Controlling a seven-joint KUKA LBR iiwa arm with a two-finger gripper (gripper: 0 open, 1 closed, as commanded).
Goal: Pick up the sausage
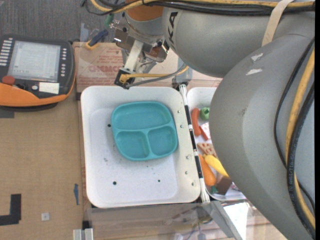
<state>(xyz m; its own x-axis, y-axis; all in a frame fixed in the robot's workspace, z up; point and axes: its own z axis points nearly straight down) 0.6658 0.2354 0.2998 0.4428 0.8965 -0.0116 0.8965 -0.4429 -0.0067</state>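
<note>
The grey arm's gripper (142, 54) hangs over the table (40, 154) just past the far rim of the left shallow white bin (95, 184), and it's too cluttered up there to tell whether the jaws are open or closed. A teal divided plastic plate (145, 130) sits in that bin. The slim reddish-orange toy sausage (195, 122) lies in the right white bin (192, 95), hard against its left wall, next to a small green toy piece (204, 114) and well apart from the gripper.
</note>
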